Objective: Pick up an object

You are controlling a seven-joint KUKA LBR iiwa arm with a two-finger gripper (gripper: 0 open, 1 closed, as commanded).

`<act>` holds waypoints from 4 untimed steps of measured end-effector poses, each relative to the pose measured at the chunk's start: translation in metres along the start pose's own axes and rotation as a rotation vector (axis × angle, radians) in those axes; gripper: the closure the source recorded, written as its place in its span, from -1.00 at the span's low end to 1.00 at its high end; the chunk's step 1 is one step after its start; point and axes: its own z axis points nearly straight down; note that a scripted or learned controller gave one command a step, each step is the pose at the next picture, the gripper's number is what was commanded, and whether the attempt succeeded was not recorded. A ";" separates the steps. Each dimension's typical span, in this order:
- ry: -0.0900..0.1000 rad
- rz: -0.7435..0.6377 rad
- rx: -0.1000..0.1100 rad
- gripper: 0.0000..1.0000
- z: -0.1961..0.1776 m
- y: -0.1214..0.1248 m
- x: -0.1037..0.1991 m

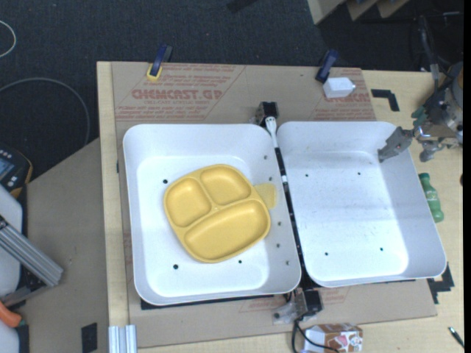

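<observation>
A yellow plate [216, 212] with three compartments lies flat in the middle of the left bin [140, 153]. A small pale yellow piece [267, 194] pokes out from under its right edge. My gripper [412, 148] hangs over the upper right corner of the right bin [353, 271], far to the right of the plate. Its fingers [394, 145] are spread apart and nothing is between them. The arm behind it runs off the right edge of the view.
A green object [432, 196] lies on the bench just outside the right bin's right wall. A white block [338, 87] and two blue clamps [158, 61] sit at the back of the board. Cables and clips lie between the bins.
</observation>
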 end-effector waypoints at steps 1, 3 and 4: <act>-0.003 -0.007 -0.021 -1.00 -0.213 -0.052 0.071; -0.003 -0.001 -0.008 1.00 -0.298 -0.100 0.101; 0.002 0.003 0.015 1.00 -0.154 -0.100 0.096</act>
